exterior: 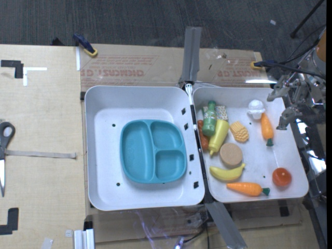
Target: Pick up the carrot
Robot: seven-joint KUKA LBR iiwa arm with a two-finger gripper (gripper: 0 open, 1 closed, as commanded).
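Nothing done yet; two carrots point(247, 189) point(266, 127) lie in the right bin point(298, 162); gripper point(288, 106) at three o'clock, fingers' state unclear.

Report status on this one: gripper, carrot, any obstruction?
Gripper at right bin's far right edge, holding nothing. Two carrots: one nearest the gripper, one at the near wall. Banana crowds the near carrot.

Metallic grey end effector point(290, 104), black cables
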